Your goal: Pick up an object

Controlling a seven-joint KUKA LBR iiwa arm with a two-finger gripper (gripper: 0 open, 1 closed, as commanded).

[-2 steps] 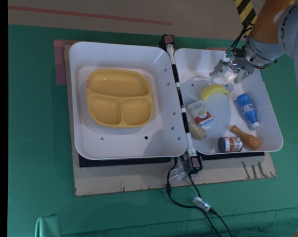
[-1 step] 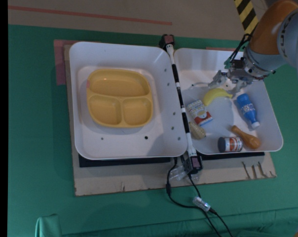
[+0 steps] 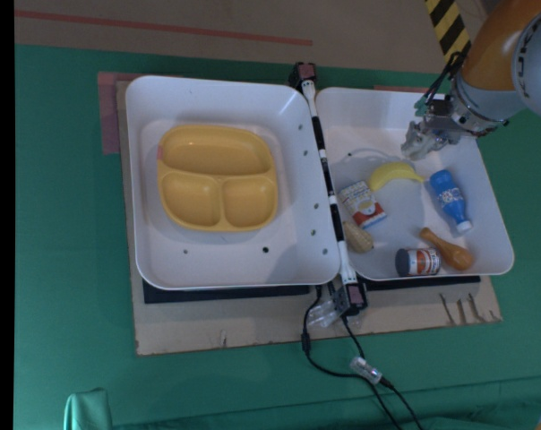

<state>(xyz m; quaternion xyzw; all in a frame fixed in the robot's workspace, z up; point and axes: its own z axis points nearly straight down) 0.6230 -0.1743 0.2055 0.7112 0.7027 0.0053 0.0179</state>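
Observation:
In the right bin (image 3: 378, 115) lie a yellow banana (image 3: 393, 174), a blue bottle (image 3: 450, 201), a white and red carton (image 3: 362, 204), a corn cob (image 3: 357, 236), a small can (image 3: 418, 262) and a brown drumstick-shaped toy (image 3: 447, 249). My gripper (image 3: 416, 144) hangs over the bin's upper right part, just above and to the right of the banana's far end. Nothing shows between its fingers. The blue bottle lies a little below and to the right of it.
The left bin (image 3: 217, 267) holds a yellow sectioned plate (image 3: 218, 176). A divider bar (image 3: 328, 186) with black clamps runs between the bins. Cables (image 3: 360, 365) trail over the green mat in front. Black and yellow hazard tape (image 3: 442, 12) marks the floor at the back right.

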